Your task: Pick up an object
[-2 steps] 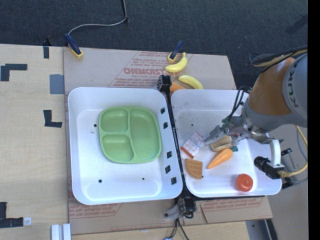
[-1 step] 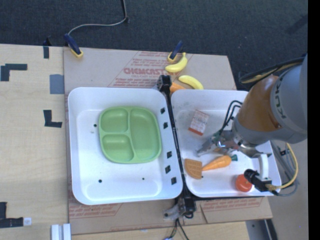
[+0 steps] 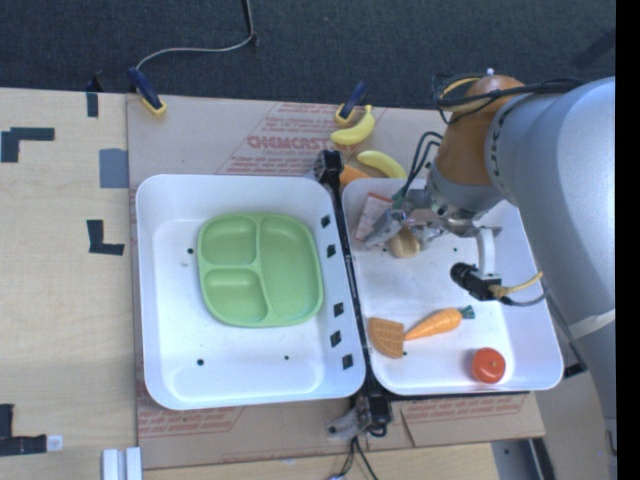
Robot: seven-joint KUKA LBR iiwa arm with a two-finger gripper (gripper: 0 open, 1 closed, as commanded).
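Claw sits low over the tan object near the right bin's far-left corner; finger state indiscernible, so I centre before lifting.

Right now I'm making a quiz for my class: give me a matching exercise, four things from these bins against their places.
Things:
1. tray
2. carrot
3. tomato
4. banana

Places:
A. right bin, near corner on the arm's side
B. far rim of the right bin
C. middle of the left bin
D. right bin, near half, beside the waffle

Pairs: 1-C, 2-D, 3-A, 4-B
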